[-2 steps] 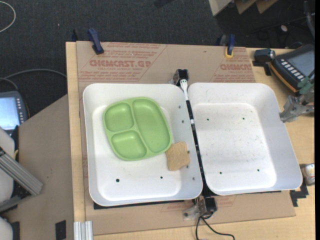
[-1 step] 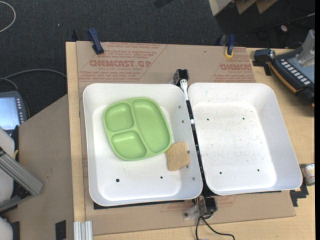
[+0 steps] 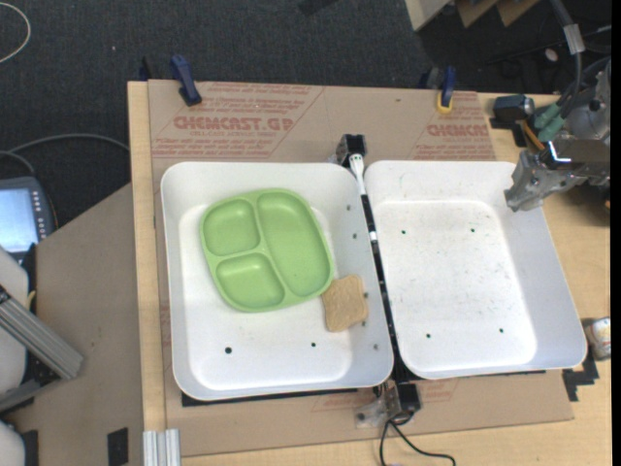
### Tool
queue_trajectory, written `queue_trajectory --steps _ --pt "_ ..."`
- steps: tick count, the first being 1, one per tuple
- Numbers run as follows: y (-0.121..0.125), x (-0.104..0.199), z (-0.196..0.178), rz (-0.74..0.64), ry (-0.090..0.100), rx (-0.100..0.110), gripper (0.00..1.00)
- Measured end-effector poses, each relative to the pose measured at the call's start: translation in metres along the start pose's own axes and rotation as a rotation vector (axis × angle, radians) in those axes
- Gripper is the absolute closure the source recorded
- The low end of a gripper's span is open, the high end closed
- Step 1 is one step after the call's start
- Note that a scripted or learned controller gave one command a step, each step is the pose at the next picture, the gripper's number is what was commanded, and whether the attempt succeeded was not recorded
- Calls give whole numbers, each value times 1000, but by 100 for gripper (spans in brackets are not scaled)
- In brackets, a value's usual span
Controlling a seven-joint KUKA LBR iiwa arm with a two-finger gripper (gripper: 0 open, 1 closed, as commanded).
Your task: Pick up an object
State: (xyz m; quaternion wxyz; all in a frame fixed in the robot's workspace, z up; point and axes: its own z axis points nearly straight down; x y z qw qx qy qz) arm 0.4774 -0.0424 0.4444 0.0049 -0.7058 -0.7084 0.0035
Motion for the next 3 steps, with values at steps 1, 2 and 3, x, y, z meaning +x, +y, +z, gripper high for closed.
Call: queue_trajectory --steps 1,2,3 --pt "36 -81 -47 10 -7 -21 100" --pt "0 -91 64 7 1 1 100" --pt "49 -40 -101 -4 -5 -35 100"
